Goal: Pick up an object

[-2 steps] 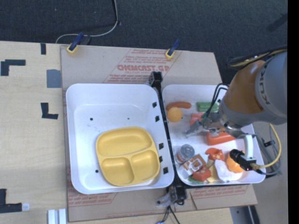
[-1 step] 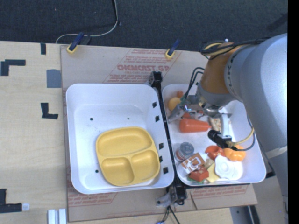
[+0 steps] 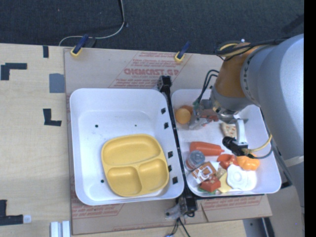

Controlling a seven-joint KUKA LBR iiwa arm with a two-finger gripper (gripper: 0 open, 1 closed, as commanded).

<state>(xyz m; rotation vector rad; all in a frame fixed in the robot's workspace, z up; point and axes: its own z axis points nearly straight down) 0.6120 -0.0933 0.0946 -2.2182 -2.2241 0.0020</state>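
Orange ball (image 3: 183,115) beside tool (image 3: 200,117), tool's state unclear, carrot (image 3: 206,147) below, yellow tray (image 3: 134,164) in left bin (image 3: 84,102)

Two white bins sit side by side on a brown cardboard sheet (image 3: 143,72) with red writing on it. The left bin (image 3: 84,132) has a yellow plate (image 3: 134,164) in it, with three parts to hold food. A black strip (image 3: 173,132) runs between the bins where they meet. A blue clip (image 3: 182,50) and a yellow clip (image 3: 77,49) hold the far edge of the cardboard. A thin black wire (image 3: 120,9) hangs down over the dark floor behind. The wooden bench (image 3: 29,157) has black tape marks and what may be a grey patch (image 3: 57,82).
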